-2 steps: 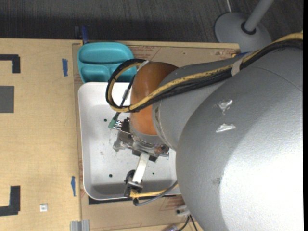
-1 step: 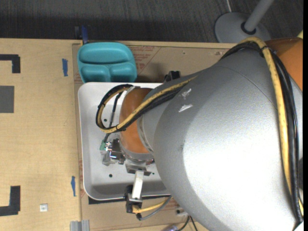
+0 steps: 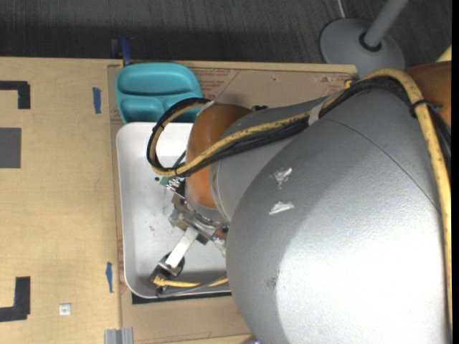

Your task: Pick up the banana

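In the camera view, the arm (image 3: 323, 213) is seen stretched over the white bin (image 3: 136, 192) on the counter (image 3: 57, 192), a teal tray (image 3: 154, 88) is noted at the bin's far edge, and neither the state of the hand (image 3: 185, 226) nor the banana's place can be told.

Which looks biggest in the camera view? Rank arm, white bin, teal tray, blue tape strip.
1. arm, though nearness to the camera inflates it
2. white bin, partly covered by the arm
3. teal tray
4. blue tape strip
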